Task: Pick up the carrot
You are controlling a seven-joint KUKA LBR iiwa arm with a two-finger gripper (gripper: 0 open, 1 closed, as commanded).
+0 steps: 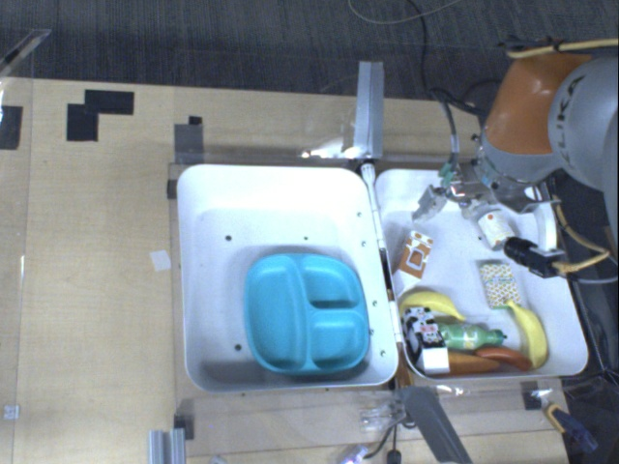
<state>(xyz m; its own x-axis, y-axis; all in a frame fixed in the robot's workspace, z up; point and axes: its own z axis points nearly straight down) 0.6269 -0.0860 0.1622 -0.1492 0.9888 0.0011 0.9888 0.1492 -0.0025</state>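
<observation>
Left bin (208, 259): holds a blue divided tray (308, 310), lying flat toward the near side.
Right bin (571, 351): a small orange-and-white packet (417, 254), two bananas (431, 304) (527, 328), a green bottle (466, 336), a patterned sachet (497, 280).
Carrot (488, 360): lying along the right bin's near wall (just under the green bottle), touching the right-hand banana.
Gripper (459, 193): over the far part of the right bin, well apart from the carrot; nothing seen in it, jaw spread cannot be told.
</observation>
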